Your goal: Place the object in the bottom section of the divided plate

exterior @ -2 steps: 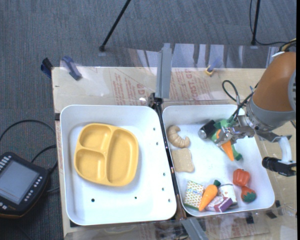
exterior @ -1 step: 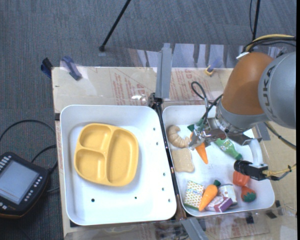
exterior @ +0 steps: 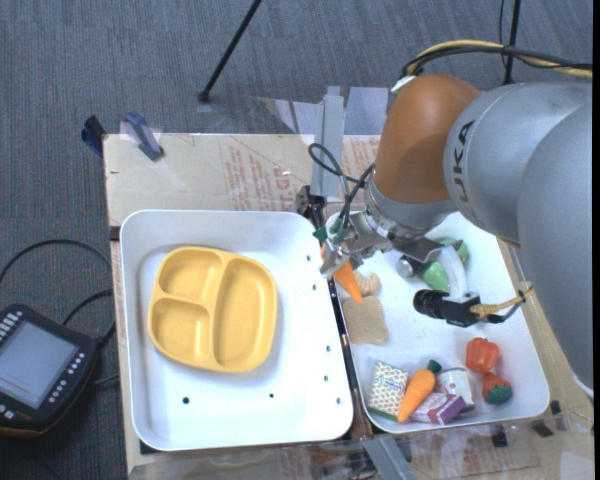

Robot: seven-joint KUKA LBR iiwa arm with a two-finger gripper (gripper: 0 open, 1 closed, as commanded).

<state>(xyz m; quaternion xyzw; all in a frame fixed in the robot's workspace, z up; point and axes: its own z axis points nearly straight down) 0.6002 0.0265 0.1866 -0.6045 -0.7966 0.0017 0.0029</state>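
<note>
Plate (exterior: 216, 308): yellow, divided, lying in the left bin (exterior: 160, 408).
Gripper (exterior: 342, 253): at the near-left corner of the right bin (exterior: 525, 368), to the right of the plate and apart from it.
Grip: an orange piece (exterior: 349, 281) seems pinched between the fingertips, though the view is too small to be sure.
Beside the orange piece: a tan slice (exterior: 365, 318), touching it.
Farther from the plate: carrot (exterior: 416, 394), red pepper (exterior: 483, 354) and small packets (exterior: 387, 388).
</note>
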